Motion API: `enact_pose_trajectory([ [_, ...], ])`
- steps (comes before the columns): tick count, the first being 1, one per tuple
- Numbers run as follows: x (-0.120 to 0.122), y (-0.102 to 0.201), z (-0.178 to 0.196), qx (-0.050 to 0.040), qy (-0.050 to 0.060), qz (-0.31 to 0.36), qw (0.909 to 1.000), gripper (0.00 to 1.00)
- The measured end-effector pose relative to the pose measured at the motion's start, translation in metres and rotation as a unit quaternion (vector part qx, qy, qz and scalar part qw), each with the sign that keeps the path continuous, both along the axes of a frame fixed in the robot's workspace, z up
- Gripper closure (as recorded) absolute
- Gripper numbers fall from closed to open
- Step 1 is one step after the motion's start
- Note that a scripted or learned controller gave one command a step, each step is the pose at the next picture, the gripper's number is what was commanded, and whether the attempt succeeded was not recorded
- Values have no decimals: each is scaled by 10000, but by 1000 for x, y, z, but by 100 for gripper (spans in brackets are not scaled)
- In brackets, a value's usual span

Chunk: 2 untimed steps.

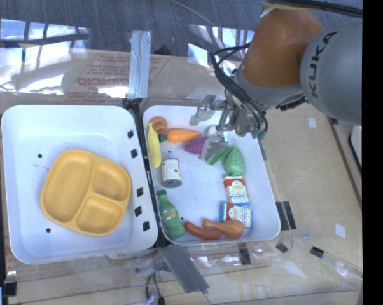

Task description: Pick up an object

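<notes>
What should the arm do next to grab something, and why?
Probably lower the hand a little. It hangs over the right bin, right by the purple toy and a green one, and nothing shows between its fingers.

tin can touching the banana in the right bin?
Apart. The camera view shows bare white bin floor between the tin can and the banana.
</notes>
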State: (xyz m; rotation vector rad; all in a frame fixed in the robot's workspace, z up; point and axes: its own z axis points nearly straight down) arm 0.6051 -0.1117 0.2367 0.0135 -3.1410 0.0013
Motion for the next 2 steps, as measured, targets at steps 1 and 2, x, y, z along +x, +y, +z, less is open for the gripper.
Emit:
enact_pose_trajectory([
  [1, 50, -21, -103, 17, 46, 393, 9992, 0],
  [2, 43, 19, -145, 11, 9, 4, 10000, 0],
])
